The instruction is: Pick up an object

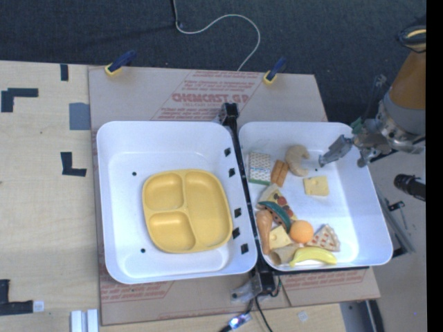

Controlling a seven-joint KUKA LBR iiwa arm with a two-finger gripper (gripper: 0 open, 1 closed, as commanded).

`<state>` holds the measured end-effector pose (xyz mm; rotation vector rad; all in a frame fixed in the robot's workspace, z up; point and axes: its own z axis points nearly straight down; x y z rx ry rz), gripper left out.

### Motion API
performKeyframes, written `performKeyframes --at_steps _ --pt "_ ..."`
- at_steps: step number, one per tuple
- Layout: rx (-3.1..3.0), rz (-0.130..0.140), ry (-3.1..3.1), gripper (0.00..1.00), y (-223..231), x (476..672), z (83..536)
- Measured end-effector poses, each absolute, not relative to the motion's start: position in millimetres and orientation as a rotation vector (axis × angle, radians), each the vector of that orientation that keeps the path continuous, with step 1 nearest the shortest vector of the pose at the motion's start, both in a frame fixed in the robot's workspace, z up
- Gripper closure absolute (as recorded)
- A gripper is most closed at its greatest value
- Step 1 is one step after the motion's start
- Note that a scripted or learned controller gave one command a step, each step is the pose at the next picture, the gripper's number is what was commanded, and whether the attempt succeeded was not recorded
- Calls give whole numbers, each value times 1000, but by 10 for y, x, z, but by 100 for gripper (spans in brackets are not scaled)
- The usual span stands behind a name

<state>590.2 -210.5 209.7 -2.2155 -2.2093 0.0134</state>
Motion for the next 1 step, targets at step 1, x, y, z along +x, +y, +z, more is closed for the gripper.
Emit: performKeyframes --at_steps 1 --pt "-2219 2 -2222 0 -2101 5931 2185"
